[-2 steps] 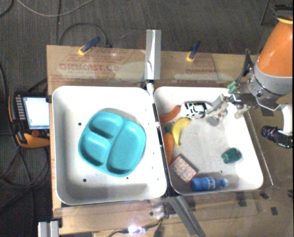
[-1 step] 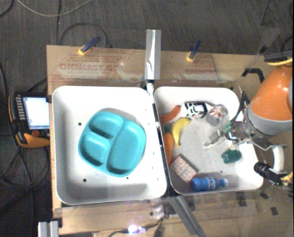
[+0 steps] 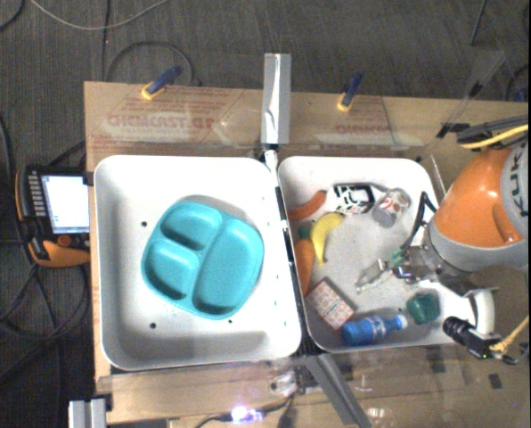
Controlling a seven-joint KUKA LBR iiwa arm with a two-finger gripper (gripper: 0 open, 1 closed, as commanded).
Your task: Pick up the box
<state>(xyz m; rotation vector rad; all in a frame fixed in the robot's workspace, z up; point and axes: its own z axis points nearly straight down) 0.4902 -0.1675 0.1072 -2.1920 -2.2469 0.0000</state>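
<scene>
- Left bin (image 3: 114, 239): a teal tray (image 3: 203, 257).
- Right bin (image 3: 426, 181): box (image 3: 329, 303) at front edge, bottle (image 3: 370, 329), banana (image 3: 323, 232).
- Gripper (image 3: 386, 270), jaw state unclear, hovers right of the box, apart.

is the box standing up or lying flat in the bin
Lying flat: the box shows its broad printed face upward on the right bin's floor, beside the blue bottle.

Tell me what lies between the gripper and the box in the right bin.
In the camera view, only bare white bin floor lies between the gripper and the box; the blue bottle sits below that stretch, the banana above it.
</scene>
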